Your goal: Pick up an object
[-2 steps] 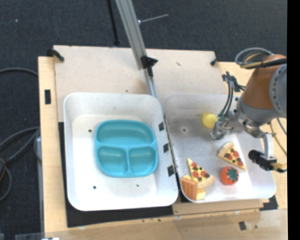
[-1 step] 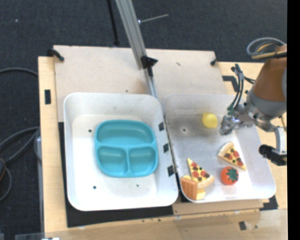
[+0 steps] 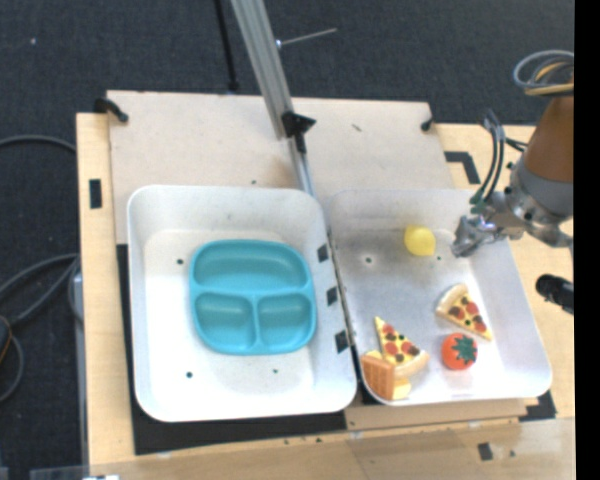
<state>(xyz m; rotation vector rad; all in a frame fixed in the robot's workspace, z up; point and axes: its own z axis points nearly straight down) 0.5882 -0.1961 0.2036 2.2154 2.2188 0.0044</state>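
The right bin (image 3: 500,268) holds a small yellow ball (image 3: 419,240) near its back, a pizza slice (image 3: 466,311) right of centre, a second pizza slice (image 3: 395,354) on a tan wedge at the front left, and a red tomato (image 3: 459,351) at the front. My gripper (image 3: 467,237) hangs over the bin's back right part, just right of the yellow ball and apart from it. Nothing shows between its tips.
The left bin (image 3: 160,268) bears a teal three-part tray (image 3: 251,296). A slanted aluminium rail (image 3: 265,53) runs down from the top to the gap between the bins. Cables lie on the dark floor at the left.
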